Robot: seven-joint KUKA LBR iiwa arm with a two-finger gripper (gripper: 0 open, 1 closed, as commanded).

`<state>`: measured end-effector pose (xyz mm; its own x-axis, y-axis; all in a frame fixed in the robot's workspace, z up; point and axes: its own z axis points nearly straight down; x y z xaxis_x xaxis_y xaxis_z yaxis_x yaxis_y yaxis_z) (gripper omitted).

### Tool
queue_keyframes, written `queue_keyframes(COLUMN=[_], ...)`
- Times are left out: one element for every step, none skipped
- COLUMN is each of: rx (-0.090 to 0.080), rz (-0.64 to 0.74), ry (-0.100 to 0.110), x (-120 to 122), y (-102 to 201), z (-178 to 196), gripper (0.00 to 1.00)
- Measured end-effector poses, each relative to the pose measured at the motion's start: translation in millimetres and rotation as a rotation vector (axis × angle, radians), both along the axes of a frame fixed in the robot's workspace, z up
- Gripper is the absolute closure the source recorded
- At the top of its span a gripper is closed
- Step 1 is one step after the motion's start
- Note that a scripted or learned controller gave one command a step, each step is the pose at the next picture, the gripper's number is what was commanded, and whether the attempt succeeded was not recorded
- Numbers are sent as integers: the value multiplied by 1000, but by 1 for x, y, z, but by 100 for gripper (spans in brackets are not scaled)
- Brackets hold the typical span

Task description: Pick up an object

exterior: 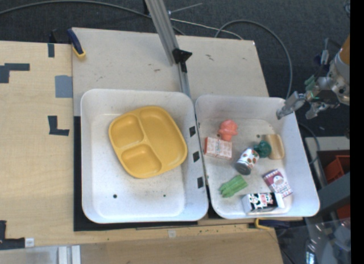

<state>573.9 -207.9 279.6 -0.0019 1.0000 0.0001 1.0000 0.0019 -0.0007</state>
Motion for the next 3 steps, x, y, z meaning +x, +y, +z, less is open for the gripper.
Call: queue_keyframes(rx=[0, 0, 0], rz=[0, -1, 0], ry=[0, 4, 6], x=[0, 7, 2], y=[0, -2, 1], z=[0, -47, -97], gripper=[0, 0, 0])
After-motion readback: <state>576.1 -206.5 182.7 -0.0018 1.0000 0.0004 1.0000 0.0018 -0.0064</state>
